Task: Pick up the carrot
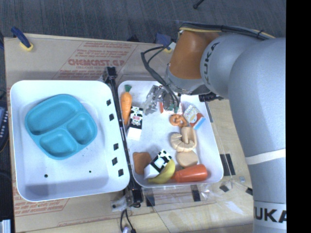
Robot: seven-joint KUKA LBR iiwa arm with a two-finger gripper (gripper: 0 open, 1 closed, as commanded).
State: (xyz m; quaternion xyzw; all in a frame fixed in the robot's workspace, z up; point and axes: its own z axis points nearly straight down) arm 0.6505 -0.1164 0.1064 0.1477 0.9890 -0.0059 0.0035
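Note:
The carrot (126, 106) is orange with a green top and lies lengthwise along the left wall of the right bin (212, 144), near its far corner. My gripper (156, 101) hangs over the far middle of the same bin, a short way right of the carrot. Its metal fingers (150, 102) point down toward the bin floor, and nothing shows between them. Above it, the orange band of the wrist (192, 55) and the grey arm cover the bin's far right side.
Right bin also holds a small black-and-white cow carton (136, 118), a pretzel-like piece (176, 119), a snack packet (191, 114), mushroom pieces (183, 142), a brown slice (141, 160), a banana (165, 173) and a red pepper (190, 173). Left bin (19, 144) holds a blue divided plate (60, 124).

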